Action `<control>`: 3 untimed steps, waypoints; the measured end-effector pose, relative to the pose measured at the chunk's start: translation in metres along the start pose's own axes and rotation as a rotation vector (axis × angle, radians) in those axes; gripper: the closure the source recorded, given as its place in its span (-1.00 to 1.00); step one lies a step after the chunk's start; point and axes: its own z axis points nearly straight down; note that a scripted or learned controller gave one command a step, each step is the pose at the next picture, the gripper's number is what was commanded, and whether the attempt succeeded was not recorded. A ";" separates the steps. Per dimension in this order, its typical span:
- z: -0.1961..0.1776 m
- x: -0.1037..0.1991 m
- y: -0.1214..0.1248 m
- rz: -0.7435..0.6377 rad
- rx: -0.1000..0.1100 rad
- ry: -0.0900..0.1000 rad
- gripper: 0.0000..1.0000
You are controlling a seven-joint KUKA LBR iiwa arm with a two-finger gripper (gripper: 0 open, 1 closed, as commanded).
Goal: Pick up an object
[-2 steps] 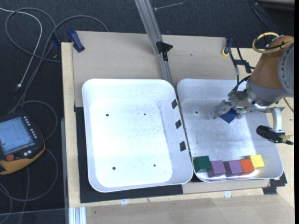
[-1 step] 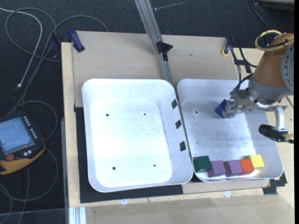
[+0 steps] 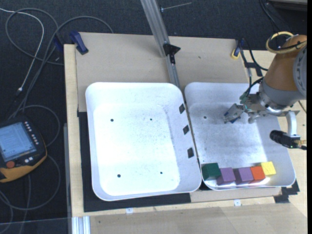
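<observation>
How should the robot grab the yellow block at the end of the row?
Probably from straight above. The yellow block sits at the right end of the row, touching the orange block on its left and close to the right bin's near wall. Its far and near faces look freest, so one finger should go down on each, though the near gap is tight. The gripper is up the bin.

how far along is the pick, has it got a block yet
Nothing picked so far: all the blocks sit in a row along the right bin's near edge. The gripper hangs over the bin's upper middle, away from the row, nothing between its fingers. Reaching, grasping and lifting remain.
</observation>
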 end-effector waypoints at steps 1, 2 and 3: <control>0.011 0.013 0.065 -0.001 -0.004 0.001 -1.00; 0.011 0.029 0.031 0.003 0.005 0.003 -1.00; 0.000 0.029 0.033 0.002 0.001 0.001 1.00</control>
